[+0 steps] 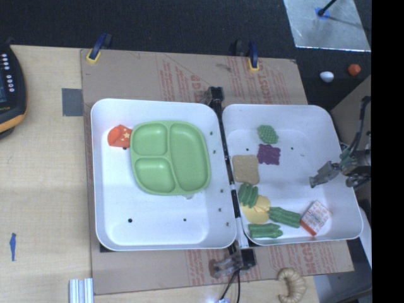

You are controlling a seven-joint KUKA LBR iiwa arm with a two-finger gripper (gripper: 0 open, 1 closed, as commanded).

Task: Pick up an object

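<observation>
My gripper [338, 178] hangs over the right side of the right bin [303, 115], coming in from the right edge. It is open, and nothing sits between its fingers. Its left finger [322, 174] points down-left over bare bin floor. A red and white packet [315, 217] lies just below it. Further left lie a purple piece [269, 154], a round green piece [267, 133], a tan square [245, 168], a yellow piece [255, 211] and green pods [284, 217].
The left bin [158, 232] holds a green divided plate [170, 157] and a small red toy [118, 136] by its upper left corner. Blue clamps [253, 60] pin the cardboard sheet. A black handset [9, 93] lies at the far left.
</observation>
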